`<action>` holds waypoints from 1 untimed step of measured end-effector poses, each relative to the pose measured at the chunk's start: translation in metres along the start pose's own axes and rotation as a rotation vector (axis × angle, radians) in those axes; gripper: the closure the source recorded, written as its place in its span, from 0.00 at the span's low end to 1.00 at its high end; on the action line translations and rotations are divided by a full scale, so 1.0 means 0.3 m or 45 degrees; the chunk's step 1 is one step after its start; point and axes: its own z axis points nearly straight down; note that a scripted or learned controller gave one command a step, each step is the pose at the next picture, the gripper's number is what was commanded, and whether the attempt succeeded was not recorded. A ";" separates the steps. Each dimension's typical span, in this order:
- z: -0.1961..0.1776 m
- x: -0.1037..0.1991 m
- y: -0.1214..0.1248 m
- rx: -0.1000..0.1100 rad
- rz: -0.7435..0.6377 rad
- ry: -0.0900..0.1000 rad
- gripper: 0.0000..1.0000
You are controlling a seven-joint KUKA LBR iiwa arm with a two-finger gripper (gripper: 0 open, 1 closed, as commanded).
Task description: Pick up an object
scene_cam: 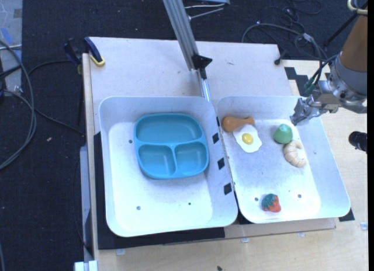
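Toy food waits in the right bin point(327, 173) while the arm's jaws point(303, 114) hover at its far edge.

A green ball-like toy point(283, 134) sits just below the jaws, touching a pale croissant point(294, 153); towards the middle lie a fried egg point(248, 140) and a brown drumstick point(236, 123), and a red-and-green strawberry point(270, 203) lies near the front edge. Whether the jaws are open I cannot tell; they blur into dark metal, and the arm is cut off at the right. The left bin point(117, 205) holds a blue divided plate point(172, 145). The pale bench point(146, 65) stands on black, cable-strewn flooring.
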 end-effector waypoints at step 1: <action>0.003 0.186 -0.020 0.001 -0.001 0.000 1.00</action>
